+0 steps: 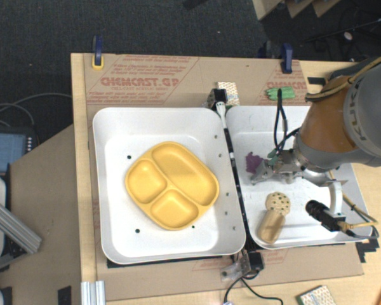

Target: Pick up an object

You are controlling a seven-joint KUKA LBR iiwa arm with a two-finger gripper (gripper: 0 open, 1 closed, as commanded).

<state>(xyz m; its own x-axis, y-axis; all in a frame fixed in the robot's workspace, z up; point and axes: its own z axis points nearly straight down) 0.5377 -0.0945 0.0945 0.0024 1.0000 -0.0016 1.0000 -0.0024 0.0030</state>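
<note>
Progress: no pick is evident, and nothing is seen held; the grasp and lift are judged still to do.
Tool: the tool [270, 169] is low in the right shallow white bin [254, 122], just beside the small purple lumpy object [253, 162]; I cannot tell its opening.
Arm: the grey arm with orange band [327, 129] reaches in from the right, wrist bent down.
Others: tan wooden brush with dotted head [274, 216] nearer; yellow three-compartment plastic plate [171, 184] in the left white bin [111, 132].

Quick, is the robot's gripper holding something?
The gripper: cannot be told. It is in the right bin, next to a small purple thing.
</note>
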